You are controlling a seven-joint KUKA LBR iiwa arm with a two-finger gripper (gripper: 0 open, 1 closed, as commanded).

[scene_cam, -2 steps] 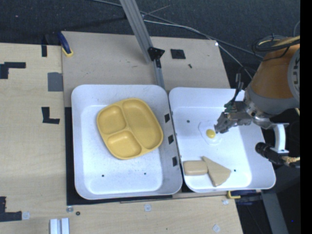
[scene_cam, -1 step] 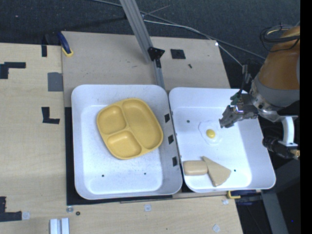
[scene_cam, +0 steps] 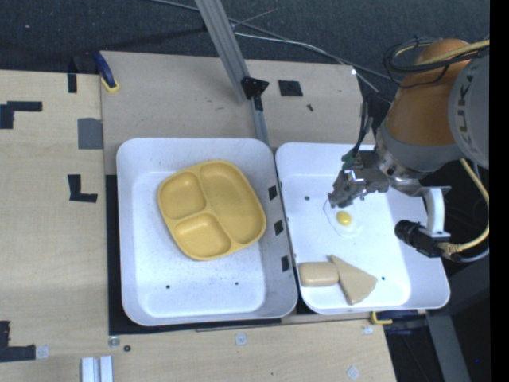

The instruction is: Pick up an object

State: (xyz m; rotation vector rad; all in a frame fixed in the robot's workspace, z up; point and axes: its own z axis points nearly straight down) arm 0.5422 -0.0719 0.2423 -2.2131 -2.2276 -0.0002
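The gripper (scene_cam: 344, 201) hangs low in the right bin (scene_cam: 413, 293), and just below its tips on the bin floor sits a small yellow round piece (scene_cam: 344, 219), so the target lies almost straight under the tool, a touch toward the near edge. Whether the tool is spread or closed, I cannot tell from up here. Nearer the front wall lie a tan block (scene_cam: 317, 274) and a tan wedge (scene_cam: 355, 281), touching. Over in the left bin (scene_cam: 131, 213), a yellow divided tray (scene_cam: 211, 209) rests alone, well away.
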